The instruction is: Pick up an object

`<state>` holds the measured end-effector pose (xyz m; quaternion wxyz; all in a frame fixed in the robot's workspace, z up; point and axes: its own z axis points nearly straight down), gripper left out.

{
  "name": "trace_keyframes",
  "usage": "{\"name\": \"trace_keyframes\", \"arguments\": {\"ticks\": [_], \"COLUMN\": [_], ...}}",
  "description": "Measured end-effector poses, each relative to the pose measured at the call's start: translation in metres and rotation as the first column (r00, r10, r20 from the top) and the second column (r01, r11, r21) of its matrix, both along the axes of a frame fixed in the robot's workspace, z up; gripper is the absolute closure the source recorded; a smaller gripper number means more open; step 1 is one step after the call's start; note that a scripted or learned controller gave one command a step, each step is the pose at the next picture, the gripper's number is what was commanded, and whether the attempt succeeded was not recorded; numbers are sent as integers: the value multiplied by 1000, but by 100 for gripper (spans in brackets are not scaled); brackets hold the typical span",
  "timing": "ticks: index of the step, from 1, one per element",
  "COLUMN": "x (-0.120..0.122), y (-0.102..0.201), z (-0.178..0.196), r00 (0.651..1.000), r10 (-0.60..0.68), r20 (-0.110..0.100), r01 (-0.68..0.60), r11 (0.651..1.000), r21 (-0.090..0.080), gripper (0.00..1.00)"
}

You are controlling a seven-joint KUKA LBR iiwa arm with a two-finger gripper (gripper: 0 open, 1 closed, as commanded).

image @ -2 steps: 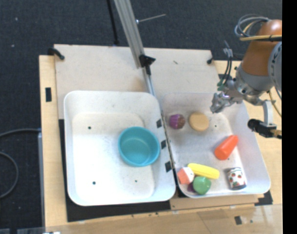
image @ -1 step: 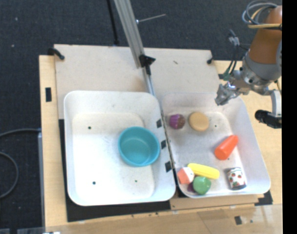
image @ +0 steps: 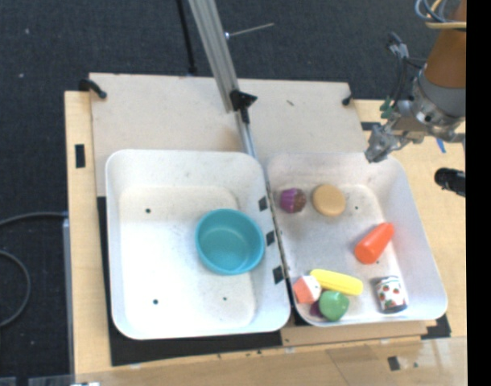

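Objects [image: 330, 200] lie in bin; tool [image: 377, 148] fingers blurred

My gripper [image: 377, 148] hangs at the upper right of the frame, above the far rim of the right bin [image: 414, 207]; a blue bowl [image: 229, 241] sits in the left bin [image: 149, 191].

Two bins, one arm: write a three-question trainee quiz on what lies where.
1. True or false: the blue bowl sits in the left bin.
2. Which lies nearest the gripper? A) green object B) tan round object C) small can
3. Fill in: the yellow object lies between the pink-and-white block and the ____.

Key:
1. True.
2. B; it lies in the right bin, toward the far wall where the gripper hangs.
3. Small can.
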<state>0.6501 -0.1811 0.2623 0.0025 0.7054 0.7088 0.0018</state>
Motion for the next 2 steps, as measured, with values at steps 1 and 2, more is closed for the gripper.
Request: {"name": "trace_keyframes", "arguments": {"ticks": [1,2], "x": [-29,-48], "y": [52,90], "z": [3,3], "r00": [1000,1000], "r10": [1,1], "r20": [-5,-4], "r01": [-1,-1], "r11": [1000,1000], "r21": [2,2], "gripper": [100,100]}}
